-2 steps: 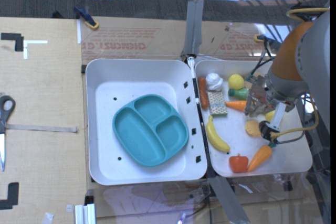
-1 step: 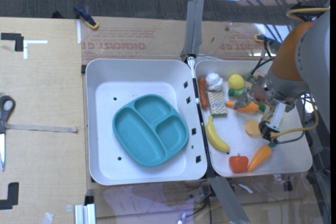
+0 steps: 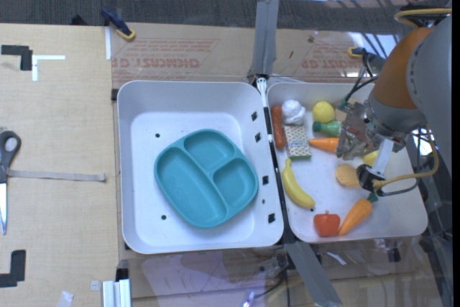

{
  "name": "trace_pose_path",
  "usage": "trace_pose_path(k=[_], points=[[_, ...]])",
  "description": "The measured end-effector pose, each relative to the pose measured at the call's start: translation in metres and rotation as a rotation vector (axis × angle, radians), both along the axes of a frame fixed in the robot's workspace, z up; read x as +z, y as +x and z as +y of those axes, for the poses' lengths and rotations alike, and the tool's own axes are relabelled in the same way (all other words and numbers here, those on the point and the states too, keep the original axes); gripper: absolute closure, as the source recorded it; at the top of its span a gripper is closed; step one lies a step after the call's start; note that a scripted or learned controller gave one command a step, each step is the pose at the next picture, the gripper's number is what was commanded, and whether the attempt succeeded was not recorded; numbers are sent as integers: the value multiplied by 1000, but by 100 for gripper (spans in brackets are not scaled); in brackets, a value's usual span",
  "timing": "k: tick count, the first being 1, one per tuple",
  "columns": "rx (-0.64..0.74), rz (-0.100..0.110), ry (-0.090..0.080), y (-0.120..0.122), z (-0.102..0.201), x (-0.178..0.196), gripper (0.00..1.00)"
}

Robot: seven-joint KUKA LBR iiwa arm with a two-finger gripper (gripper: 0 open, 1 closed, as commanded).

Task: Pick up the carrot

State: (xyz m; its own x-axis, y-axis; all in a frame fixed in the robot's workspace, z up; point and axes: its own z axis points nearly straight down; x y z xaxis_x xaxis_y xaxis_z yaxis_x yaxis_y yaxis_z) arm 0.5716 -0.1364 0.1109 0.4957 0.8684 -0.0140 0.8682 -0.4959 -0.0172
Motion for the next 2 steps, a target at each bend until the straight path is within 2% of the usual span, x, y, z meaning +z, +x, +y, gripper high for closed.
trace_pose_path(k=[1,2], points=[[0,1,0,0,0,0,0],[-257,-16,1,13,-12,-21,0]])
